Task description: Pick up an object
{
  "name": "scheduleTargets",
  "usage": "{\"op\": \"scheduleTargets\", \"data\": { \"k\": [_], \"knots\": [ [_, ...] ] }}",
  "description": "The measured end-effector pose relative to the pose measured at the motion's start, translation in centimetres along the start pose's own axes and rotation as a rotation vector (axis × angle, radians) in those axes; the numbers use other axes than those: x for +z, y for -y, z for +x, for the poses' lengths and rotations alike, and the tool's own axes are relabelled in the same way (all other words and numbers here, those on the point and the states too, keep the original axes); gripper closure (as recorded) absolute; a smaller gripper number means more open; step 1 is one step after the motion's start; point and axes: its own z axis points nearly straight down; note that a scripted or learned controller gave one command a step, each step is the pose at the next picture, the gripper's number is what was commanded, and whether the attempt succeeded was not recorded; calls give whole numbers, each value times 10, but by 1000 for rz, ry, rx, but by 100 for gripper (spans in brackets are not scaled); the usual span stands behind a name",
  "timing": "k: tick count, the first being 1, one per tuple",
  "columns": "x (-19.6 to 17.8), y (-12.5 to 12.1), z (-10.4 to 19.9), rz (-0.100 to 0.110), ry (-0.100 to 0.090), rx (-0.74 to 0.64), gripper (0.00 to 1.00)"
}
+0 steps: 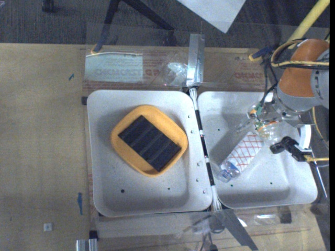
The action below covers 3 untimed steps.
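The bench (36, 140) is a light brown board that fills most of the frame, and above it a dark carpet floor (63, 25) shows with the black legs of an office chair (120, 4) at the upper left and a white sheet (209, 1) at the upper middle. 2 shallow white bins stand side by side in the middle. In the left bin (104, 192) lies an orange dish (149, 140) with a dark ribbed panel on its top, tilted a little.

The arm (303, 77) comes in at the upper right of the frame, over the right bin (293, 184). The gripper (261, 119) hangs low over the upper part of this bin, close to the upper end of a clear plastic bottle (242, 153). I cannot tell how far its fingers are apart, or whether they touch the bottle.

The bottle lies slanted in the right bin, with its blue cap at the lower left. Its label has a red grid pattern; the writing is too small to read.
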Motion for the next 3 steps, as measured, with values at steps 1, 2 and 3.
{"op": "scheduleTargets", "data": {
  "k": [1,2,3],
  "knots": [
    [5,-19,5,0,-1,-270,0],
    [-30,-45,14,4,-3,-428,0],
    [-89,-48,21,1,-2,-635,0]
  ]
}}
